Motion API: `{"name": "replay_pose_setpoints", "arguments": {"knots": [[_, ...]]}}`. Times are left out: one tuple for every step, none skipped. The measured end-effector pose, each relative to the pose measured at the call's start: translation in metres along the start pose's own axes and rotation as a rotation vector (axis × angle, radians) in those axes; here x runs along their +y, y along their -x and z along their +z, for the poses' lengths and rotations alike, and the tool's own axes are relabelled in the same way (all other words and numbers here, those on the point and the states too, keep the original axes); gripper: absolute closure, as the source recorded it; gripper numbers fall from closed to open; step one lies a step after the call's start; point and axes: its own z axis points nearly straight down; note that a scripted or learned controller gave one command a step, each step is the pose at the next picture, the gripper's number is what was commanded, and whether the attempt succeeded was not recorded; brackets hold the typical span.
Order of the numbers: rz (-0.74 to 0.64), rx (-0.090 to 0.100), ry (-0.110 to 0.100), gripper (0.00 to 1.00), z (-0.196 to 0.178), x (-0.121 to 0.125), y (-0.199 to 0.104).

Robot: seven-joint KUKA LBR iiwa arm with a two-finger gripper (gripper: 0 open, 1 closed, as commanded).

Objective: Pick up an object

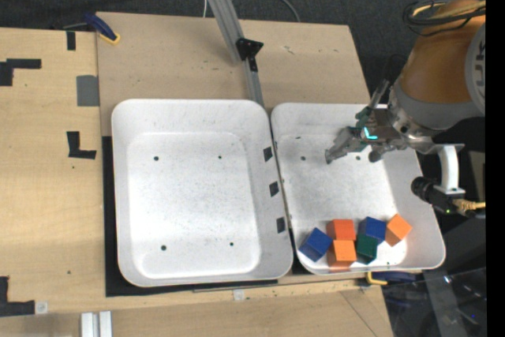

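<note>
Claw over the right bin, blocks at its near edge.
6 blocks (pixel 355 239) cluster there, probably light, stiff, slick; grip flat opposite faces. Claw (pixel 354 151) hovers spread open, holding nothing, well apart from them.

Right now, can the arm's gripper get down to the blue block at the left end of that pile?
Probably yes: the gripper hangs over bare bin floor, and the blue block is uncovered at the cluster's left end, though the bin wall is close.
</note>
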Motion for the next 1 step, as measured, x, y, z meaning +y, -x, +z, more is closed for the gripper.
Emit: {"name": "replay_pose_setpoints", "arguments": {"knots": [[-0.001, -0.001, 0.004, 0.00, -0.0021, 0.0007, 0.0002]]}}
